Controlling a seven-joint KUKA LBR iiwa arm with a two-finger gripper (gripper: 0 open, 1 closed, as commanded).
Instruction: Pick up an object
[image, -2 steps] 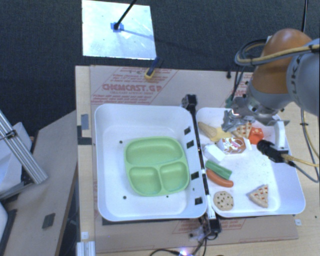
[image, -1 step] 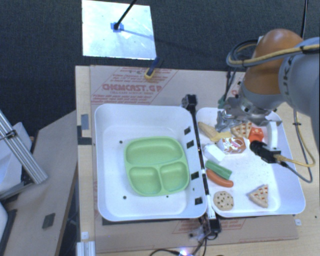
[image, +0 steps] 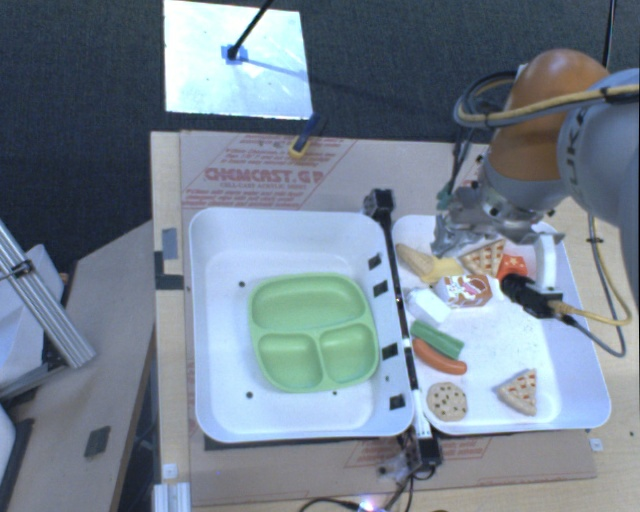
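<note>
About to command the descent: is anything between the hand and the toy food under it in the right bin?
Nothing visible. The hand sits low at the back of the right bin, right over the yellow piece and waffle slice; neighbours crowd close beside them.

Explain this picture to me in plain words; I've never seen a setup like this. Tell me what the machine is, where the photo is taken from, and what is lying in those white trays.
The photo comes from one fixed camera above a bench, looking down at a slant. The big grey machine with the orange band is a robot arm reaching in from the right of the picture. At its tip is the gripper, the part meant to pick things up; it hangs low over the far end of the right bin. I can't tell whether it has anything.

The left bin holds a green divided plate. The right bin holds toy food: a cookie, a pizza slice, a hot dog, a green piece, and more near the gripper.
</note>
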